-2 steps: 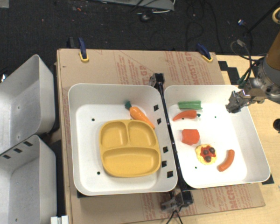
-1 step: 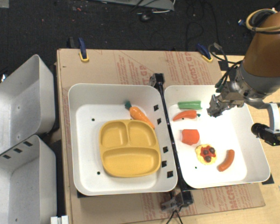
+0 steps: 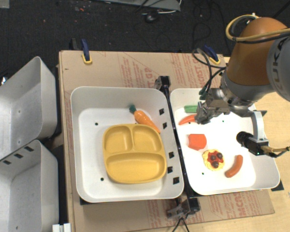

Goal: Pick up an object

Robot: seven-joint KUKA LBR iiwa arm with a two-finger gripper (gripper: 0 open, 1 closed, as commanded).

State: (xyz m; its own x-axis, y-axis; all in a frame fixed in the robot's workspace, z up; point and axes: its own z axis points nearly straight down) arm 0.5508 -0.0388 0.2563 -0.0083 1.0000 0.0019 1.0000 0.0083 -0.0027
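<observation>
My gripper hangs low over the far left part of the right bin. Its tip is right beside a small orange-red pepper-like piece, and a green piece lies just behind that. Whether the pepper piece is between the fingers cannot be made out. Nearer the front of the same bin lie a red block, a small yellow tart with dark berries and a reddish sausage.
The left bin holds a yellow divided plate with a toy carrot at its far edge. A black divider runs between the bins. The arm's black side module hangs over the right bin.
</observation>
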